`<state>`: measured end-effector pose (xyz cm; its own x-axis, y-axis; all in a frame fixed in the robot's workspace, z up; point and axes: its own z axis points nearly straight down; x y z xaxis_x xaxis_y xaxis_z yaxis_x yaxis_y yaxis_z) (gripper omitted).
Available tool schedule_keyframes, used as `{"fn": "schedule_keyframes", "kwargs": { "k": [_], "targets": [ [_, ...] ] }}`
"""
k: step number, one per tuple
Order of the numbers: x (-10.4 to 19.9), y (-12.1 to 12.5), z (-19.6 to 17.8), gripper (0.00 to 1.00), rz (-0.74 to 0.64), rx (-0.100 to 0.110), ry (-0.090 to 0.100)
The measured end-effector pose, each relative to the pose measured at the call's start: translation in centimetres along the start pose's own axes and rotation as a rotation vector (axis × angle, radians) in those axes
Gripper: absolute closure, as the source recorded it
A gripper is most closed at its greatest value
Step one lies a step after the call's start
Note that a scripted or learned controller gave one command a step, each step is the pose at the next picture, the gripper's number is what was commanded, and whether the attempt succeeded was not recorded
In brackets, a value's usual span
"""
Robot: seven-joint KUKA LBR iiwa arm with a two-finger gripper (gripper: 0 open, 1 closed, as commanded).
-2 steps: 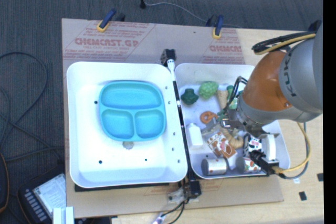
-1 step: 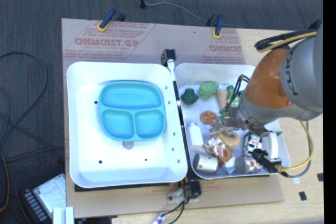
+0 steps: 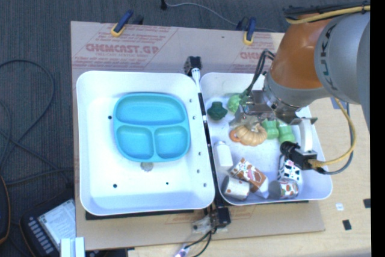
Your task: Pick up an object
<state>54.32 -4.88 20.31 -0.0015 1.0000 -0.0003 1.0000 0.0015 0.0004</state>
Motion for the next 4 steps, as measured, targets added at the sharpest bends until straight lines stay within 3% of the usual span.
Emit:
{"fn": "schedule_keyframes", "kwargs": {
  "k": [4],
  "targets": [
    [0.0, 0.1, -3.8, 1.0, -0.001, 0.001, 0.0]
  ]
}}
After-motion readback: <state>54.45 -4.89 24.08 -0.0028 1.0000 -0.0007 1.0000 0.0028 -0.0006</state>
